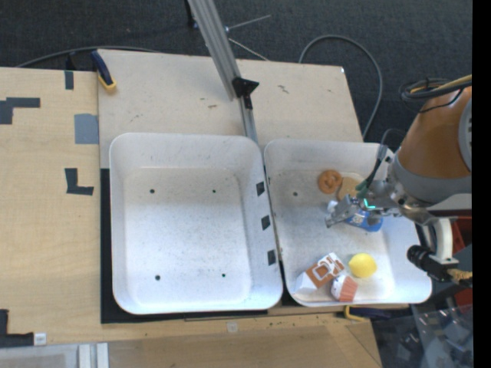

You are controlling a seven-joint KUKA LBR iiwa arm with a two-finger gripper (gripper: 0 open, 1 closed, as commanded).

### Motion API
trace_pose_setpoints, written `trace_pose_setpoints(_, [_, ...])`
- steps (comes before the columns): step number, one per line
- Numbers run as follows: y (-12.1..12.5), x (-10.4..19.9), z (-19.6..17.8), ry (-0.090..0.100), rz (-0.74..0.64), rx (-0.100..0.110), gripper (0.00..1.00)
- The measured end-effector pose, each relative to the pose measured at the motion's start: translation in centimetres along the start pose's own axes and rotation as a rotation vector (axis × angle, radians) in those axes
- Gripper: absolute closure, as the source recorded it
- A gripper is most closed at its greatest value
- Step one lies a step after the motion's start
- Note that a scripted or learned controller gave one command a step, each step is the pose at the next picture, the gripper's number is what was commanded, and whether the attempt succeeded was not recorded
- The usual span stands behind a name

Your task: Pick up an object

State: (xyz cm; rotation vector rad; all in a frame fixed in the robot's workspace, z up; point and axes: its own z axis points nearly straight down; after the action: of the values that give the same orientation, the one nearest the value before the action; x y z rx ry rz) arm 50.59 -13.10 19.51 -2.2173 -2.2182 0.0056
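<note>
My gripper (343,211) reaches in from the right and sits low in the right bin (295,228), near its middle. A small blue object (367,221) lies just under and behind the gripper body. An orange-brown round piece (330,180) and a pale tan piece (352,185) lie a little above the gripper. Toward the bin's front, a yellow ball (363,265) rests beside an orange-and-white carton (325,271) and a small red-and-white item (344,287). Nothing visibly sits between the fingers.
The left bin (184,221) lies beside the right one, with a black divider strip between them. A metal pole (219,44) slants over the bench behind the bins. The arm's orange and grey body (433,159) hangs over the right bin's right edge.
</note>
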Motion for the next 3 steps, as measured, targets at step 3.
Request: trace_pose_setpoints(3, [-1.2, 1.2, 9.2, 0.001, 0.000, 0.003, 0.00])
